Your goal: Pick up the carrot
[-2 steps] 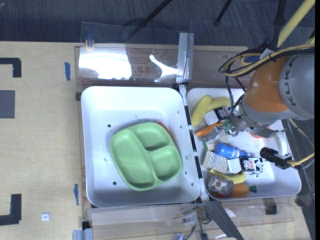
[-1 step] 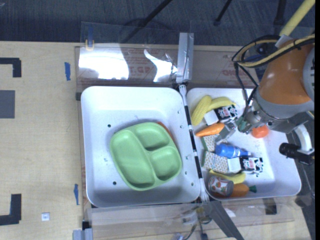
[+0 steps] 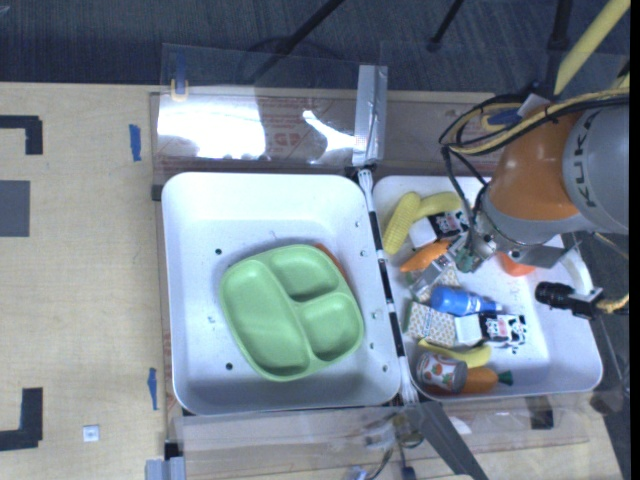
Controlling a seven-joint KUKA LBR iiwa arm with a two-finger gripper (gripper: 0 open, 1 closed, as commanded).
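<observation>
Across the bench (image 3: 80,268), two white bins sit side by side. Left bin (image 3: 190,218): holds one green divided plate (image 3: 290,310), nothing of interest for this task. Right bin (image 3: 570,363): cluttered with small items.

Arm (image 3: 545,173) reaches in from the right edge of the bench, orange band above the wrist, gripper (image 3: 468,253) low over the upper middle of the right bin. Cannot tell how wide the gripper stands or whether it has anything; the wrist hides that part.

Items in the right bin, by size: yellow banana-like piece (image 3: 402,218) near the far left corner; blue-and-white packet (image 3: 460,300) mid-bin; jar-like item with a printed label (image 3: 440,371) at the near edge, with an orange piece (image 3: 482,378) beside it.

Carrot (image 3: 424,258): short, orange, lying at a slant just below the yellow piece, close to the wall shared with the left bin and just beside the gripper.

Judgement: approach step, grasp not confirmed. To do it well, centre over the carrot's middle, close across its short width, and keep clear of the yellow piece and bin wall before lifting.
</observation>
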